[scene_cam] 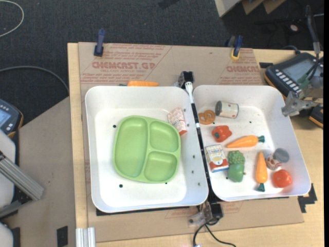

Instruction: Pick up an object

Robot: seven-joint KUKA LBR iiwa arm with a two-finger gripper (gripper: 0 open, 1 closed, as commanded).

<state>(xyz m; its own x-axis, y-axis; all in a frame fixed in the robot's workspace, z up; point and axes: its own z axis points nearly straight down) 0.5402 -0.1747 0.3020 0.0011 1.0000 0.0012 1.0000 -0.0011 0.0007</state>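
The right bin [293, 133] holds several toy foods: a pretzel [207, 117], a small can [226, 109] lying on its side, a red pepper [221, 133], a carrot [244, 141], a small carton [216, 157], broccoli [236, 165], a second carrot [261, 170], a tomato [281, 178] and a small grey-topped piece [277, 157]. In the left bin [97, 138] lies a green divided plate [146, 149]. A small red-and-white packet [177, 120] rests by that plate's upper right corner, near the wall between the bins.
An orange piece [143, 84] lies on the cardboard sheet [154, 60] just behind the left bin. Clamps [99, 35] [236, 47] hold the board's far edge. A control pendant [293, 71] and a metal bracket [297, 103] sit beyond the right bin's far corner.
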